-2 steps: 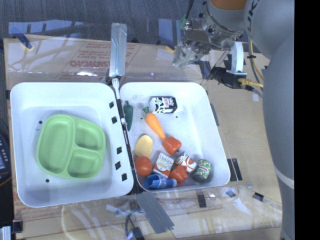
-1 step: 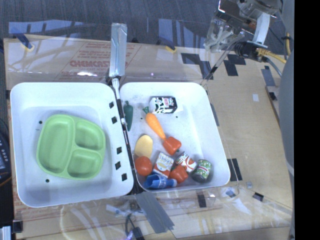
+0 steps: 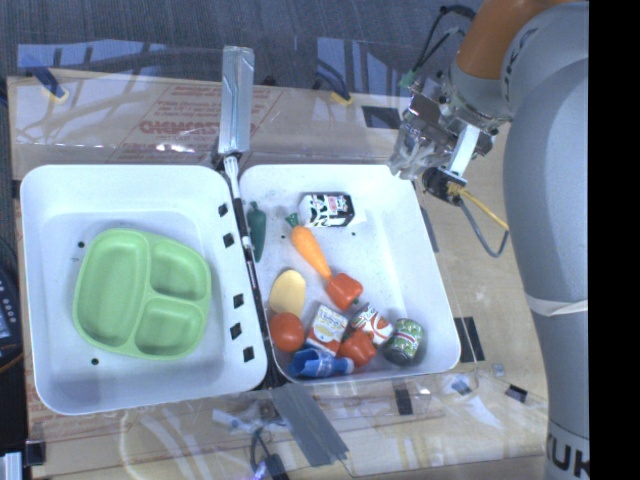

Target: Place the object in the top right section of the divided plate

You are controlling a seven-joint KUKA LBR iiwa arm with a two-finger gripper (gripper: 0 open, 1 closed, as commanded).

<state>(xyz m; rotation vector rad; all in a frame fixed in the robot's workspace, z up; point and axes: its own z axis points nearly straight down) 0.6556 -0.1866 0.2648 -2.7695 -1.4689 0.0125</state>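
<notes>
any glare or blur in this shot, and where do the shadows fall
Camera view: glare streaks the clear plastic sheet behind the bins; the gripper looks slightly soft; the green divided plate and toy food in the right bin read sharp, with soft shadows only.

Divided plate [image 3: 140, 293] in left bin [image 3: 40, 198], toys in right bin [image 3: 425, 258]

floor: dark grey carpet [image 3: 150, 8] | bench [image 3: 480, 298]: tan, plastic-covered, taped
</notes>
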